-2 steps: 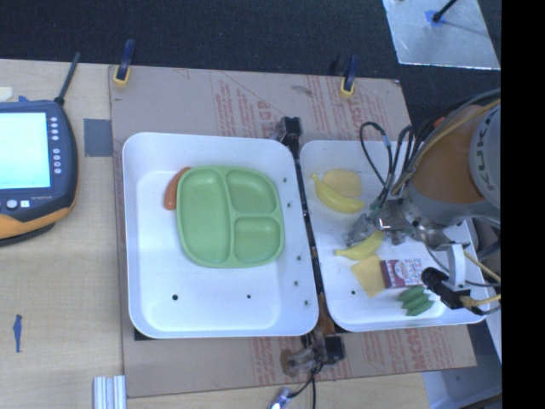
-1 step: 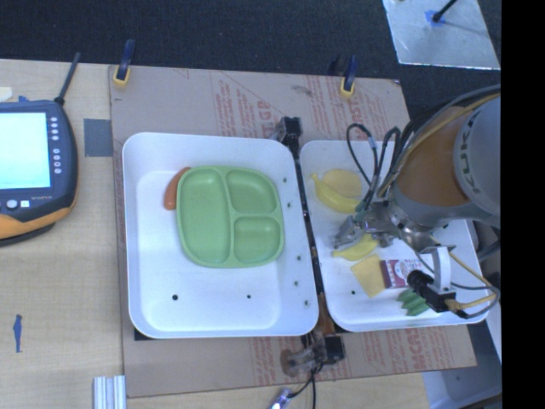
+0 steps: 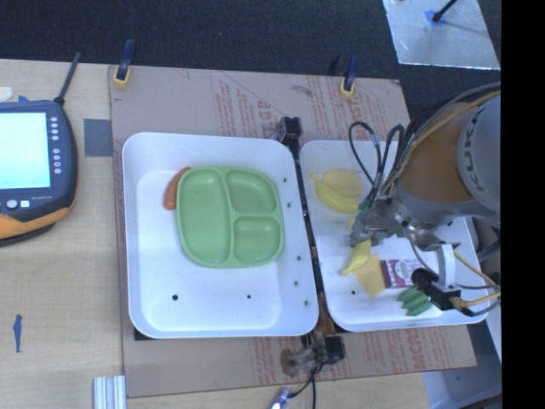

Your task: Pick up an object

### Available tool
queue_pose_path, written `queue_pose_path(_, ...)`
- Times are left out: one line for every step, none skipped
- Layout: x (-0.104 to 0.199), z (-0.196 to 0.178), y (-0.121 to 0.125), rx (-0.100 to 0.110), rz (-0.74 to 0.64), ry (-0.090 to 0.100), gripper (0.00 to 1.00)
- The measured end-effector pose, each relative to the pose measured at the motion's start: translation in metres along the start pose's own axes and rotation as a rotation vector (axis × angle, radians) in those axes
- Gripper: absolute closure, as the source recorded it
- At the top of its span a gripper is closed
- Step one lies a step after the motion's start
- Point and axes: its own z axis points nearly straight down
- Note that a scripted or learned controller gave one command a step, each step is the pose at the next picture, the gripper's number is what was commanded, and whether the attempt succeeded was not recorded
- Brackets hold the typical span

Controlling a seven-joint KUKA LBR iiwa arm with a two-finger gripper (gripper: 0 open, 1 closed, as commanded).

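My gripper hangs low in the right bin, near its left side. Its tip stands just above a slim yellow piece, and I cannot make out whether they touch. A yellow block lies right below that piece. A yellow bowl-like item lies above the gripper in the view. To the right lie a red and white packet and a green item. The arm's grey and orange wrist covers the bin's right part.
The left bin holds a green divided plate with an orange item poking out from its left edge. A teach pendant rests on the bench at the far left. Clamps pin the cardboard at the back.
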Motion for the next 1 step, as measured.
queue_pose_path(0.0911, -0.1156, 0.0075, -0.009, 0.004, 0.002, 1.0)
